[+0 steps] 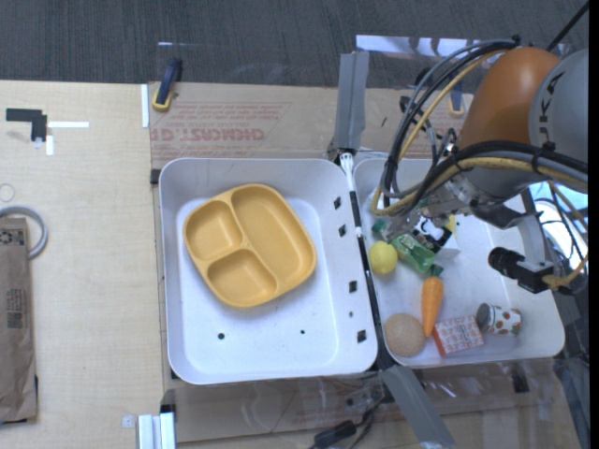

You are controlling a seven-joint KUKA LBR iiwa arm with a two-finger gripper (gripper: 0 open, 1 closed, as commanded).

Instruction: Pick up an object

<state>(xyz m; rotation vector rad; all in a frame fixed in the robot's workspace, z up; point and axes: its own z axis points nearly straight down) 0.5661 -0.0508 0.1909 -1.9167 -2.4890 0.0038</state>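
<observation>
Arm point(524, 92): reaches over the right bin point(543, 340).
Gripper point(423, 224): low above green packet point(415, 252); grip state cannot be told.
Carrot point(430, 304): mid-bin, likely light, stiff, smooth; grasp across its middle.
Lemon point(383, 257): beside packet.

Grey arm point(562, 92) with a glossy orange band point(510, 92) and looping black-and-yellow cables point(421, 110).

Even, bright overhead light, soft shadows, mild glare on white bins point(178, 251).
</observation>
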